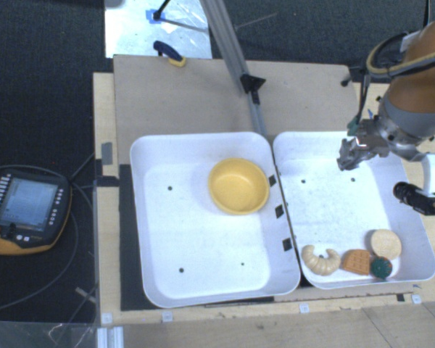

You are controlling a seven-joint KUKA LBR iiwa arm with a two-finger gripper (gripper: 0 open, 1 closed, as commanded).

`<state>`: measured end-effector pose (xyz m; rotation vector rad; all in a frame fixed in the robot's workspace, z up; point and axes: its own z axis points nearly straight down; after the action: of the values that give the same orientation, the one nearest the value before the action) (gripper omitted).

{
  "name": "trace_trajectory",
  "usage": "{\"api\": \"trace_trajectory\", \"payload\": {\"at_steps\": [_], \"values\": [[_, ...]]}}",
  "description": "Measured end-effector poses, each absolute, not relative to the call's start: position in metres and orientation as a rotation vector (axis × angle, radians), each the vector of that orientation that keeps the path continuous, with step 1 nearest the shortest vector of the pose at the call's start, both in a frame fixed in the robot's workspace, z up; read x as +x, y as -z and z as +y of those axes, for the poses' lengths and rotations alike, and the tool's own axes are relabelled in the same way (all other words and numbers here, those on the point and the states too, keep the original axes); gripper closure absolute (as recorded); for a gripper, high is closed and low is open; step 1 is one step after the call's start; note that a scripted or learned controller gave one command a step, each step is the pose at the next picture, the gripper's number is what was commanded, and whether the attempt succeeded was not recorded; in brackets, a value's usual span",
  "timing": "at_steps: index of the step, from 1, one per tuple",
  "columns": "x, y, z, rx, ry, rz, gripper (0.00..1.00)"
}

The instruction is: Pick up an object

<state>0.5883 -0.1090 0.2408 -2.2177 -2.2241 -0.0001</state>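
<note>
Robotics lab indicated. Industrial robot arm (413, 85) seen mounted over plain board bench (203, 100). Two shallow white bins (167, 216) set side by side, test items placed inside: yellow bowl (238, 185), small toy foods (351, 256). Handheld control pendant (25, 209) with screen laid on dark carpet (36, 64), cable attached. Metal tripod leg (228, 38) planted on bench. Clamp (168, 52) fixed at bench's far edge.

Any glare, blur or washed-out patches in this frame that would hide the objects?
Camera view: floor patch at top is blown out; white bins are bright but keep their edges; gripper looks soft; the small items in the right bin's near corner are low in detail.
</note>
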Motion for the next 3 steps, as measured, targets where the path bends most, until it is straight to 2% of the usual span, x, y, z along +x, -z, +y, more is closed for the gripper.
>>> {"api": "trace_trajectory", "payload": {"at_steps": [1,2,3], "values": [[0.574,-0.231,-0.064,-2.216,0.001,-2.226,1.00],[0.552,-0.222,-0.021,-2.216,0.001,-2.225,1.00],[0.526,-0.233,0.025,-2.216,0.002,-2.226,1.00]]}}
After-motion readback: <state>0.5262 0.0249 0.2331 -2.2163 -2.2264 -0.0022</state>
